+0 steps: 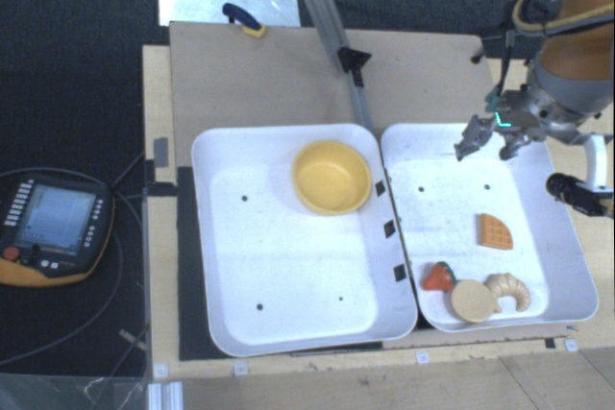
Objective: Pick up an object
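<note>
Pincer: the dark two-finger gripper point(492, 143) hangs over the far end of the right shallow white bin point(567, 235), its fingers spread apart with nothing between them.
Arm: one grey arm with an orange band point(577, 24) comes in from the right; its upper part is cut off by the frame edge.
Right bin count: four small things, all near the front corner, well apart from the pincer: one orange waffle-like wedge point(494, 231), one red strawberry-like piece point(440, 277), one round tan disc point(474, 301), one pale croissant-shaped piece point(509, 289) touching the disc.
Left bin: the other white bin point(250, 302) holds one yellow plastic bowl point(332, 176) near its far right corner.
Hard to make out: the small items' material is not clear.
Outside: one handheld control pendant point(53, 228) lies on the floor at left.
</note>
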You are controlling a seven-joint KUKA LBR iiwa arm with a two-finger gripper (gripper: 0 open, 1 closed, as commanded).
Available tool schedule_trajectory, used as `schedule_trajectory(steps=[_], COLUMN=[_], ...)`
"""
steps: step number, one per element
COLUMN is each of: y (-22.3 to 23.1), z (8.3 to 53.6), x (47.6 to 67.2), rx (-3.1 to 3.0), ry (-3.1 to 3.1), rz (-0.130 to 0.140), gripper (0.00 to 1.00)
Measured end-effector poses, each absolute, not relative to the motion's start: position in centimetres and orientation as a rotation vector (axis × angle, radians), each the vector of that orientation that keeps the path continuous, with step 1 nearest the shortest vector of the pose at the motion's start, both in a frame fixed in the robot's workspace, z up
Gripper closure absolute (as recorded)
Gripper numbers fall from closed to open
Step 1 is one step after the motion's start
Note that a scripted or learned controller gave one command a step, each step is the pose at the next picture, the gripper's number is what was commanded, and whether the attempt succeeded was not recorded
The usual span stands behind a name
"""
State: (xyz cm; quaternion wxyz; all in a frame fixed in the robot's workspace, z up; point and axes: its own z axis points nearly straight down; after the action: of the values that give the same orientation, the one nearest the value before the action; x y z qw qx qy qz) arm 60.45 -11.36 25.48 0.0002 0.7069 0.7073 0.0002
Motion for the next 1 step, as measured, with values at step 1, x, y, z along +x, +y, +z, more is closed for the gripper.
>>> schedule_trajectory(steps=[1], y=[-11.36], z=[25.47], x=[60.45], rx=[2.221], ry=[2.222], rz=[0.0], gripper=[0.0])
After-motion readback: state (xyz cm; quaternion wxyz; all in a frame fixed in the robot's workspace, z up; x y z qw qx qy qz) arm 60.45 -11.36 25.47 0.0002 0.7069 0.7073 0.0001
